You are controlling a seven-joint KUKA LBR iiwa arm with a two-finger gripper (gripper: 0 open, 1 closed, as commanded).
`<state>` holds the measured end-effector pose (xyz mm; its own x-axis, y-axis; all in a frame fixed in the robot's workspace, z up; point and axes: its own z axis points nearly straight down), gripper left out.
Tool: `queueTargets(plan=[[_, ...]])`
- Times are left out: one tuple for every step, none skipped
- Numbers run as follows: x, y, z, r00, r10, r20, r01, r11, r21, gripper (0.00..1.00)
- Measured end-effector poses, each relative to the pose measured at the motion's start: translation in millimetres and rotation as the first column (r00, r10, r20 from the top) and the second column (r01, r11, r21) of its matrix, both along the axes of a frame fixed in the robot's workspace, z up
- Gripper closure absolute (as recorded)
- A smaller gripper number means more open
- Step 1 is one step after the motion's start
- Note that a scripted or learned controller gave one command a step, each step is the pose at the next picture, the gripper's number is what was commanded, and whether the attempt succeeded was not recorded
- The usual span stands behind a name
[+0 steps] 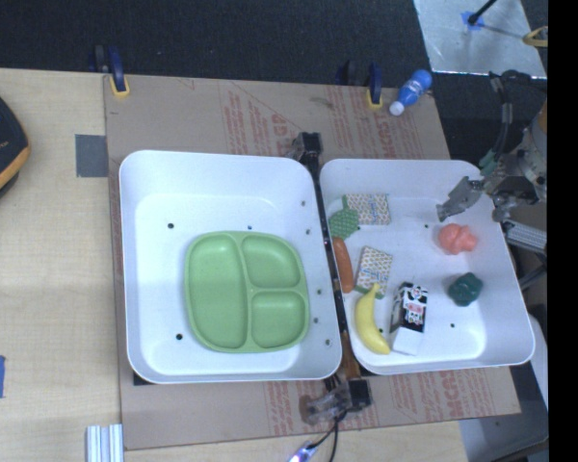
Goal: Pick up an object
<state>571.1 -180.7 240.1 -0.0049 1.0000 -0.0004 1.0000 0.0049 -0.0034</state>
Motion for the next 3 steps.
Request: queueTargets(plan=[[-69,-3,-111,1.0,0.0,0.005,0.0,1.0,-0.001,0.0],[28,-32,-82,1.0,-0.001,0.002,0.001,1.0,0.0,0.0],[-32,-5,-149,1.0,0.0,-0.002,0.0,1.0,0.001,0.0]])
